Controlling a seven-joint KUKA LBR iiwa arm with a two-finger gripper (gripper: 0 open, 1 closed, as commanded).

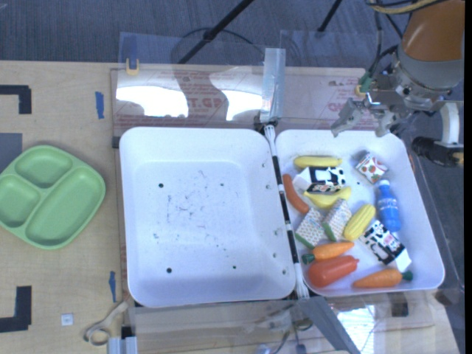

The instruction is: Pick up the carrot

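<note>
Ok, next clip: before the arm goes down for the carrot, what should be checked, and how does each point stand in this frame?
1. Target in view: ok. A carrot lies in the right bin; a second carrot lies near the bin's front edge.
2. Which one is meant: cannot tell.
3. Room around the target: not ok. The first carrot touches the red pepper and sits close to the checkered packets.
4. Gripper over the target: not ok. It is above the bin's far rim, away from both carrots.
5. Fingers ready: cannot tell.
6. Gripper free of load: ok, nothing seen held.
</note>
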